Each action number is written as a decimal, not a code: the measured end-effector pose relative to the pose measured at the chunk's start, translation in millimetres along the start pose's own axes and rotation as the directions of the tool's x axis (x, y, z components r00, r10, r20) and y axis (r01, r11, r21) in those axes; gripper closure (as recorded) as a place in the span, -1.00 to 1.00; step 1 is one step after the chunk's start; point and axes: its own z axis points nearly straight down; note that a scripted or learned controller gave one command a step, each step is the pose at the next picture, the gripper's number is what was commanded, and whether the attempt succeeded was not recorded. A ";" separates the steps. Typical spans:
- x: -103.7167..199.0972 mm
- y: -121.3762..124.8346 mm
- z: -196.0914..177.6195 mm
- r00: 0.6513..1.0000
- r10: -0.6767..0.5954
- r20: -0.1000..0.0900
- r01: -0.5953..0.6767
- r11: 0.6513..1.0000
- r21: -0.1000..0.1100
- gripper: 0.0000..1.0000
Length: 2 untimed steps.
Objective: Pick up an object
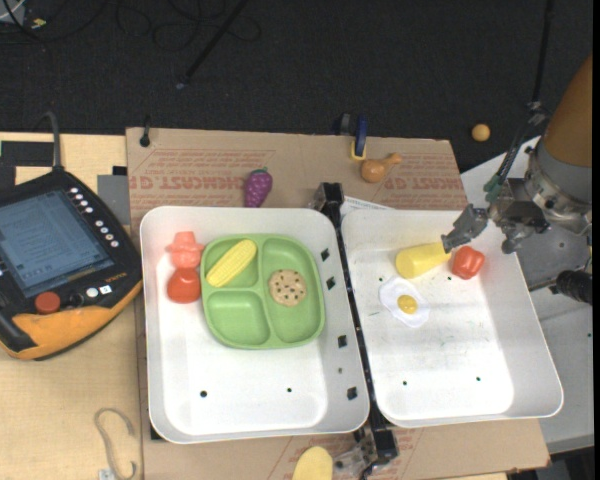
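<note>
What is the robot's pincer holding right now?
Nothing that can be seen. The pincer hangs over the right bin, its tips close to the yellow toy and the red toy, but neither sits between them.

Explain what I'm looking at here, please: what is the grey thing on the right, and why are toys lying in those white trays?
The picture comes from one camera fixed above a bench, looking down at a slant. The grey thing with an orange band is a robot arm reaching in from the right. At its tip is a gripper with two fingers for picking things up. It hovers over the right bin, close to a yellow toy and a red toy; nothing is visibly held between its fingers. A toy fried egg lies nearby. The left bin holds a green divided plate with a toy corn cob and a cookie, and beside it a red and pink toy. The screen device on the left looks like the robot's handheld controller.
</note>
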 end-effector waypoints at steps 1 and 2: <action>5.4 -10.0 52.3 1.000 -0.002 -0.002 0.002 1.000 0.007 -1.00; 13.9 -6.7 114.6 1.000 -0.002 -0.002 0.002 1.000 0.006 -1.00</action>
